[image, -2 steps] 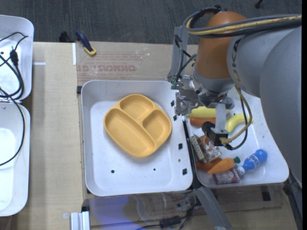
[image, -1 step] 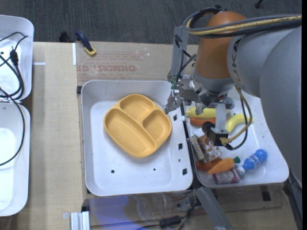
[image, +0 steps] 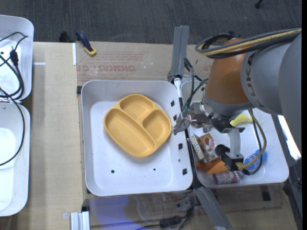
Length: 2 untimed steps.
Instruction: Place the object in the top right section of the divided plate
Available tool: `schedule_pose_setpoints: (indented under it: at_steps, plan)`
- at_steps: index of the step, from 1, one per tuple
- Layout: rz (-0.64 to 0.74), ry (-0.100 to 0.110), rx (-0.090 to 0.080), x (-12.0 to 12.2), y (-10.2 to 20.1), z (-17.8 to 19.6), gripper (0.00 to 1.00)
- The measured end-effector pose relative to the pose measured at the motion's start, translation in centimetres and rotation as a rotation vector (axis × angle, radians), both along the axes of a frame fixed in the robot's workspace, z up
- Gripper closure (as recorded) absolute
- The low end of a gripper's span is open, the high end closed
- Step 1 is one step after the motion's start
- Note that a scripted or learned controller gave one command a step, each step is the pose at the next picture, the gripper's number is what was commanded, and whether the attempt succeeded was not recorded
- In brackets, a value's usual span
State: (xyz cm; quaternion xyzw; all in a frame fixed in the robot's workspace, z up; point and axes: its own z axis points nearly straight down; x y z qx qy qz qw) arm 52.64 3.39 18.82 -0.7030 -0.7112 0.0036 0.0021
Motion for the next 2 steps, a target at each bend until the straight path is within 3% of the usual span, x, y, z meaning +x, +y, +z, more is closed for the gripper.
schedule_pose_setpoints:
  at_steps: [1, 2]
  plan:
    - [-0.105, -0.004, -0.002, -3.02, -8.65, 13.19, 0.0]
    - [-0.101, 0.003, -0.005, -2.86, -8.64, 13.81, 1.0]
